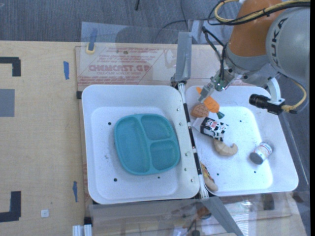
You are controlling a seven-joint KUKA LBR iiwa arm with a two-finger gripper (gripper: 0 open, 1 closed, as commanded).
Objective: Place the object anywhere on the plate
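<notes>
A teal divided plate (146, 143) lies in the middle of the left bin (93, 107), with nothing on it. My gripper (207, 93) hangs over the far left corner of the right bin (280, 146), just above a small orange piece (211, 103) and a brown round piece (199, 111). Whether it touches either one I cannot tell. Close in front of them lies a black-and-white cow-patterned toy (214, 128).
Further into the right bin are a beige curved piece (226, 148), a small silver can on its side (260, 152) and a tan item (209, 179) against the near left wall. The ridge between the two bins (189, 132) separates gripper and plate.
</notes>
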